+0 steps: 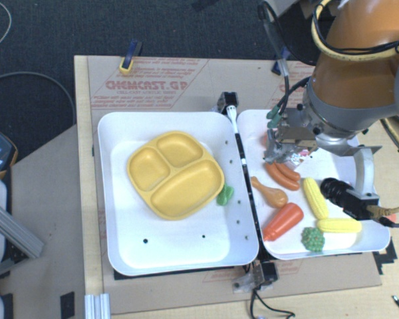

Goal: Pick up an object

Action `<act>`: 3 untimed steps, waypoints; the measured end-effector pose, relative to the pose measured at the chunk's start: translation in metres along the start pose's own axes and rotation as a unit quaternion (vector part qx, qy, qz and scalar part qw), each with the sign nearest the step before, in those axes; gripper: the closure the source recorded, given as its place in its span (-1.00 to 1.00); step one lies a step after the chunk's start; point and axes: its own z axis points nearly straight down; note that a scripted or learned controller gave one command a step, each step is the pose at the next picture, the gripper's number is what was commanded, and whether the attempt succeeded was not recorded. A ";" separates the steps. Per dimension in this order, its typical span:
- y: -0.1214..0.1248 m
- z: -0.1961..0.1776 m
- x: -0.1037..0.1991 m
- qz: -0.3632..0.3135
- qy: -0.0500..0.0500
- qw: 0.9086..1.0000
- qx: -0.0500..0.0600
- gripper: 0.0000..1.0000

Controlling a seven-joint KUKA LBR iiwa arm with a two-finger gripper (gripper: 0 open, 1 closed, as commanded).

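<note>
Grey arm bulk hides the right bin's [379, 243] far corner. The gripper [284, 153] hovers above a sausage [283, 175]; its grip cannot be told. That bin also holds a drumstick [270, 191], carrot [283, 221], corn [313, 198] and broccoli [312, 238]. The left bin [120, 224] holds a yellow tray [175, 174].

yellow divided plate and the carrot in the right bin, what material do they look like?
Yellow divided plate: looks like moulded plastic, matte to satin; uniform colour, rounded compartment walls, soft highlights. Carrot: probably toy plastic or rubber, smooth orange with a mild sheen; too even to be real. Hard or soft can't be told from the view.
</note>
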 end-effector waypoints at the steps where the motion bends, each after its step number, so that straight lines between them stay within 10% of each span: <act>1: -0.011 -0.017 0.033 -0.002 0.000 1.000 0.001 1.00; 2: 0.003 -0.001 0.134 -0.005 0.001 1.000 0.003 1.00; 3: -0.010 -0.079 0.127 0.000 0.001 1.000 -0.001 1.00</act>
